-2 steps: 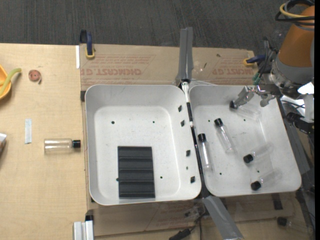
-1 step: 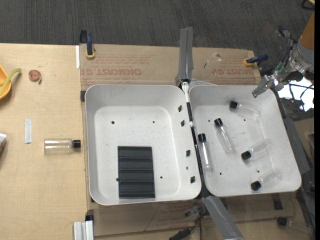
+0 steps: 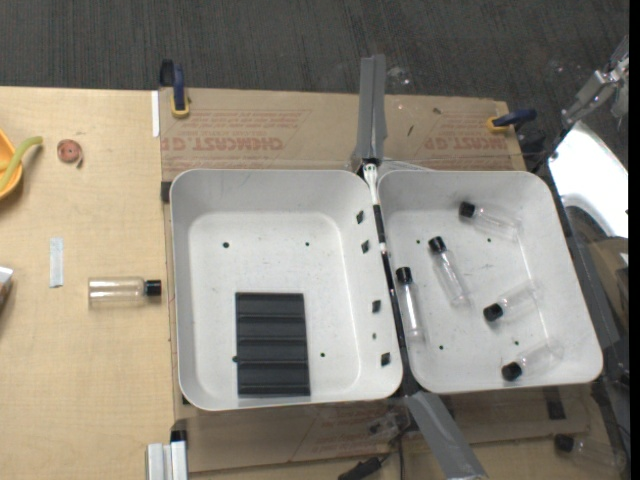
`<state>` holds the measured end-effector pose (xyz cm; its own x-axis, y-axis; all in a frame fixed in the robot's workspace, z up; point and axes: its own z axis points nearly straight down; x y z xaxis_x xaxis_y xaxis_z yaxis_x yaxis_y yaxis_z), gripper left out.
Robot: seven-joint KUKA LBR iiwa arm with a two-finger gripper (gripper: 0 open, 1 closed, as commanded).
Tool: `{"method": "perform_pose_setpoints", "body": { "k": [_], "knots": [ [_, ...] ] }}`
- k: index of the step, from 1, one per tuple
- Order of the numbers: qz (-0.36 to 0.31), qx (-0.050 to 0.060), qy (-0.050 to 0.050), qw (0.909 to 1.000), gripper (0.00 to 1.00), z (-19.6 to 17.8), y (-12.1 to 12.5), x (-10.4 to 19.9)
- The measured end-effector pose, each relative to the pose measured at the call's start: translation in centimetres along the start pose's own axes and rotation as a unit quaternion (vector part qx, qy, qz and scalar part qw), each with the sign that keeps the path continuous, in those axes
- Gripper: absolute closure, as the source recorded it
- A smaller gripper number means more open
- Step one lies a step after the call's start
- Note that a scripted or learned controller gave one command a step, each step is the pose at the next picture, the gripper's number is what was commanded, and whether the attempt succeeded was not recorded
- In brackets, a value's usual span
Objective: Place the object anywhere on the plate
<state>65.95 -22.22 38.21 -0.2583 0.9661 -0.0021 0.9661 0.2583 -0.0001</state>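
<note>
Vials with black caps lie scattered in the right bin point(image 3: 560, 268), five as far as I can tell, all flat on its floor and apart from each other. The task does not say which one is the object. One vial point(image 3: 408, 306) lies along the bin's left wall, its long axis running toward and away from the camera, cap at the far end. A second vial point(image 3: 447, 271) sits just to its right, tilted slightly off that line. The plate point(image 3: 272, 345), dark and ribbed, rests in the near part of the left bin point(image 3: 200, 268). So the carry, in my judgement, goes leftward over the two walls where the bins meet. Since the arm comes in from the right, the vials lie on its nearer side and the plate beyond them. Another vial point(image 3: 122, 289) lies on the counter point(image 3: 80, 388), left of both bins.
</note>
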Motion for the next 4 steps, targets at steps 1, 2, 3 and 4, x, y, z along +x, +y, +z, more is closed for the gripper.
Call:
{"method": "perform_pose_setpoints", "body": {
  "k": [1, 2, 3, 4],
  "knots": [
    [0.072, 0.000, 0.000, 0.9974, 0.00, -5.9, -5.4, 1.4],
    [0.239, 0.002, 0.000, 0.9709, 0.00, -5.8, 1.6, 5.8],
    [0.313, 0.002, 0.000, 0.9499, 0.00, -5.8, -3.2, 1.5],
    [0.392, 0.002, 0.000, 0.9198, 0.00, -5.7, 1.3, 5.0]
  ]
}}
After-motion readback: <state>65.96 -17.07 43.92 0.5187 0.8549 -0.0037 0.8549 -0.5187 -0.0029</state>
